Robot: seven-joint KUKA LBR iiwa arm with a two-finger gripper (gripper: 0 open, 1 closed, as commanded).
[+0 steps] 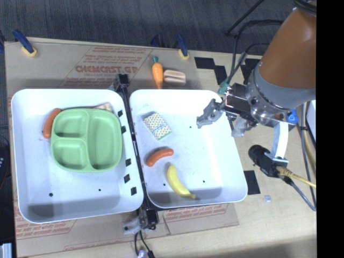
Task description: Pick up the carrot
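Behind the right bin [231, 160], the carrot [157, 74] lies on the tabletop, well apart from the tool [221, 115], whose jaws stand wide and hold nothing.

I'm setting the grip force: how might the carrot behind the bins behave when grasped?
The carrot looks like a smooth toy, so probably stiff and light. Its tapered, rounded body may slip or roll on the cardboard. It lies close beside the hot dog bun, which a grasp may nudge.
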